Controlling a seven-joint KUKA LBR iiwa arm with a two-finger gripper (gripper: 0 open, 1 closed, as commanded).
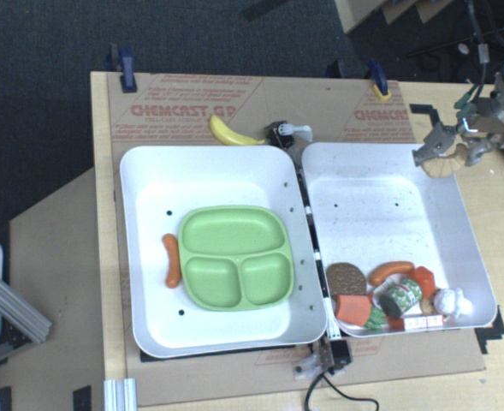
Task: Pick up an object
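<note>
Sausage (pixel 172 260) in left bin, long axis near-far (beside plate); pincer (pixel 444 146) grip unclear.

Plate (pixel 234 257) in the left bin (pixel 140 178), sausage (pixel 172 259) just left of it; banana (pixel 233 134) behind that bin; toy food (pixel 393 298) heaped in the right bin's (pixel 363 169) near corner

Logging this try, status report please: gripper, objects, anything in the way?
Gripper over right bin's far right corner, holding nothing. Toy food pile at its near end, untouched. Nothing between them.
</note>
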